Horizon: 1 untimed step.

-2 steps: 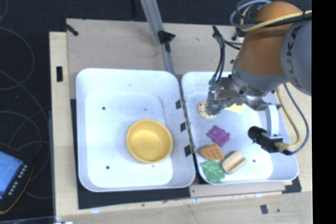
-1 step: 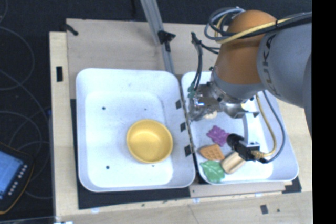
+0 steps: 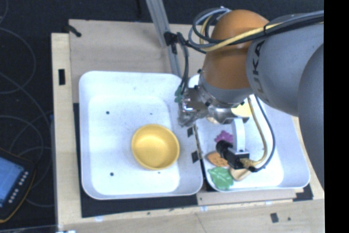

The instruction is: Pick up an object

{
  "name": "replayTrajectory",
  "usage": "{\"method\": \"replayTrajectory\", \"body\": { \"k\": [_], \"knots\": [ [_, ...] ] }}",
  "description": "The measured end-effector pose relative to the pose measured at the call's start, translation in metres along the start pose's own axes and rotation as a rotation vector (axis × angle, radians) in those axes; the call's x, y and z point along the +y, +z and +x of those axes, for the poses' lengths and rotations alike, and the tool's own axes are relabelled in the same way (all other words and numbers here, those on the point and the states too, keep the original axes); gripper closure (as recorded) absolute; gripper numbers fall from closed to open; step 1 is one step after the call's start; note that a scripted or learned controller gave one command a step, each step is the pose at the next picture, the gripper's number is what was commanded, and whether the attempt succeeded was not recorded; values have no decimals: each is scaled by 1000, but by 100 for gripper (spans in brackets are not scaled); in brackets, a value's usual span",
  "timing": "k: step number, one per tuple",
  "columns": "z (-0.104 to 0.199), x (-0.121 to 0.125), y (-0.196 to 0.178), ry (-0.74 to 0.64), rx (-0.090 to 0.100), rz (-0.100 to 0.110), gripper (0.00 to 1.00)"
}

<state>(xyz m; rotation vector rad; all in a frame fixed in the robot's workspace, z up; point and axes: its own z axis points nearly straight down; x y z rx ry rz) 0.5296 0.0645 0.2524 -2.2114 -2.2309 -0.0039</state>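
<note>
Two shallow white bins lie side by side before you, and the gripper (image 3: 203, 109) hangs over the right bin (image 3: 292, 174), close to the rim it shares with the left bin (image 3: 98, 117). You cannot tell how far the gripper is open or whether it has hold of anything, because the grey arm (image 3: 283, 68) with its orange band (image 3: 234, 54) covers it from above. View-left of the gripper and a little toward the near edge, a yellow bowl (image 3: 155, 145) sits upright on the left bin's floor, apart from every wall, with bare white floor all around it. That is your widest room. On the near side of the gripper, the right bin's corner is crowded. A purple piece (image 3: 223, 135) lies closest, then an orange-brown piece (image 3: 217, 159), and a green piece (image 3: 220, 176) lies against the near rim, all tight to the shared wall. A yellow patch (image 3: 243, 111) shows just view-right of the gripper, half under the arm. On the far side, a slanted metal rail (image 3: 155, 5) comes down close to the gripper. Pale letters run along the arm's grey casing, but they are cut off and you cannot read them. Well off to view-left, beyond the bench, a handheld unit (image 3: 11, 185) shows a blue screen too small to read.
</note>
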Motion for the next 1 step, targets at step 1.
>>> {"method": "replayTrajectory", "body": {
  "k": [1],
  "knots": [
    [-3,0,0,5,0,0,0]
  ]
}}
